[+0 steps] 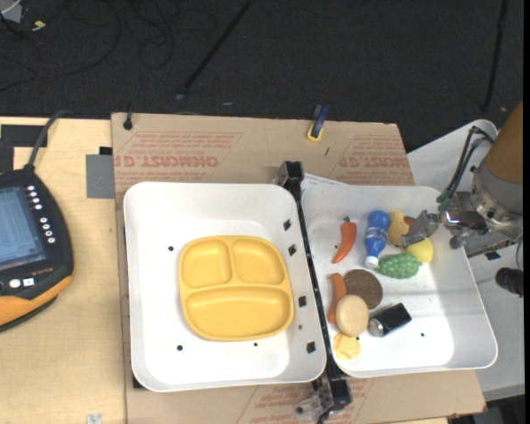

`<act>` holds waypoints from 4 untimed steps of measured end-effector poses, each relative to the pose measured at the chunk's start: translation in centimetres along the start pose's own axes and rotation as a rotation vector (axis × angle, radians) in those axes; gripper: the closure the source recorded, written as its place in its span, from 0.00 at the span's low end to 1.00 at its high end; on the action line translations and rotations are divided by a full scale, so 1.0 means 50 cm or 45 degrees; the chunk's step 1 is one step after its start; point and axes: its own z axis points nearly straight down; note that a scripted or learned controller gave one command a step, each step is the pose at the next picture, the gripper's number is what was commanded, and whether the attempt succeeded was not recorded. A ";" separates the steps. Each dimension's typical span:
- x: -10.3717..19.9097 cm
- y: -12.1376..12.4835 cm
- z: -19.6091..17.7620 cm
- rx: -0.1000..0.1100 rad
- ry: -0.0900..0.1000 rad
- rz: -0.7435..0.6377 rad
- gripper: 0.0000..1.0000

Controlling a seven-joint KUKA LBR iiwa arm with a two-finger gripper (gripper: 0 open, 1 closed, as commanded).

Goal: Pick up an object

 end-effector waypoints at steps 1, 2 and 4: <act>0.108 0.067 0.246 0.004 0.003 -0.006 0.00; 0.180 -0.049 0.235 0.009 0.004 0.003 0.00; 0.358 -0.005 0.023 -0.010 0.005 -0.012 1.00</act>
